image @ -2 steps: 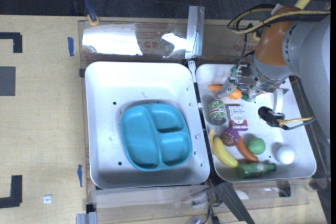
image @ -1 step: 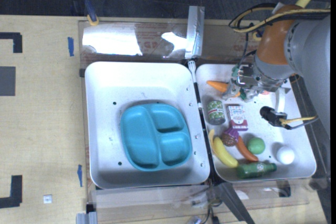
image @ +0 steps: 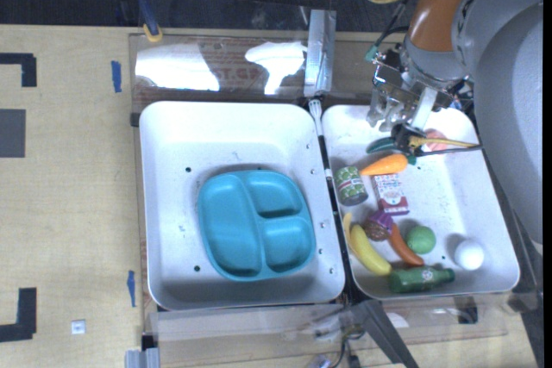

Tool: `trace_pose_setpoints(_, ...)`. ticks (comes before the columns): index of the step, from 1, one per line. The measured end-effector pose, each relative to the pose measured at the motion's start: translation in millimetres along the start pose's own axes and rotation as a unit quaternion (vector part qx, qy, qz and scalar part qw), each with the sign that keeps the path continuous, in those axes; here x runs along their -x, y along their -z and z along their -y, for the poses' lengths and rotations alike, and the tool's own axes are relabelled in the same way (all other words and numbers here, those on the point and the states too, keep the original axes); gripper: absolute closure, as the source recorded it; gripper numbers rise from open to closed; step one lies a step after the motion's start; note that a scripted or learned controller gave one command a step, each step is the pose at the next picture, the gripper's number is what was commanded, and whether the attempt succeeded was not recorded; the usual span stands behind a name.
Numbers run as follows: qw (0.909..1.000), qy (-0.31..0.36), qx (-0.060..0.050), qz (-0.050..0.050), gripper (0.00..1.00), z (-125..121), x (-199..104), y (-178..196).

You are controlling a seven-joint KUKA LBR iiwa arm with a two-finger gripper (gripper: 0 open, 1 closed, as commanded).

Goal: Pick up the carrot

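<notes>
The carrot [image: 385,165], orange with a dark green top, lies in the upper part of the right bin [image: 498,228], tilted slightly up to the right. My gripper [image: 390,118] hangs just above and behind it, near the bin's back edge. The carrot looks to be resting on the bin floor just below the gripper.
Below the carrot the right bin holds a green can [image: 351,184], a red and white carton [image: 391,192], a banana [image: 368,251], a second orange vegetable [image: 404,246], a green ball [image: 421,239], a white ball [image: 469,254] and a green bottle [image: 421,277]. In the left bin [image: 172,142] is a blue divided plate [image: 257,222].
</notes>
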State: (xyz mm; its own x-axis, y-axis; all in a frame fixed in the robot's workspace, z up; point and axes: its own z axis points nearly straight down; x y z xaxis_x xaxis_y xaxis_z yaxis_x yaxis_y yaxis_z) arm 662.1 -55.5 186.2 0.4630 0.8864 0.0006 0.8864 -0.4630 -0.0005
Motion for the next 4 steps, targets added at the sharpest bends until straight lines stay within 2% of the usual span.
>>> trace_pose_setpoints(1, 0.98, 0.199, -0.001, 0.0, 1.0, 40, 28, -1)
trace_pose_setpoints(2, 0.98, 0.199, -0.001, 0.0, 0.0, 40, 28, -1)
trace_pose_setpoints(3, 0.9813, 0.192, 0.014, -0.001, 0.0, 2, 54, -77)
trace_pose_setpoints(4, 0.9752, 0.221, 0.007, -0.001, 0.0, -25, 115, -87)
